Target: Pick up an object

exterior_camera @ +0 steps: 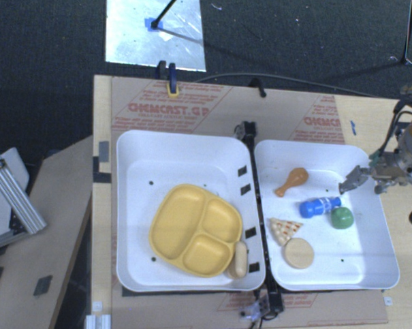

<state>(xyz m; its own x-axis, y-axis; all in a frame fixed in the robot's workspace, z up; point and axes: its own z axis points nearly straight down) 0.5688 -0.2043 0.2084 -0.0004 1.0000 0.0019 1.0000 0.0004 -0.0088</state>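
Camera view shows the gripper (366, 182) with fingers apart and holding nothing, above the right bin (377, 222) edge. A blue bottle (319, 206) and green ball (341, 217) lie just beside it, lower left.

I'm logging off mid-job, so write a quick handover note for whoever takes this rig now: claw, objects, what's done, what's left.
Claw: over the right white bin's upper right edge, holding nothing; whether it is open or shut cannot be told.
Right bin: brown toy drumstick, blue plastic bottle, green round ball, tan pizza-slice toy, beige round disc.
Left white bin: yellow divided plate, beige oblong piece at its right edge.
Done: nothing picked.
Left: grasp and lift one object.
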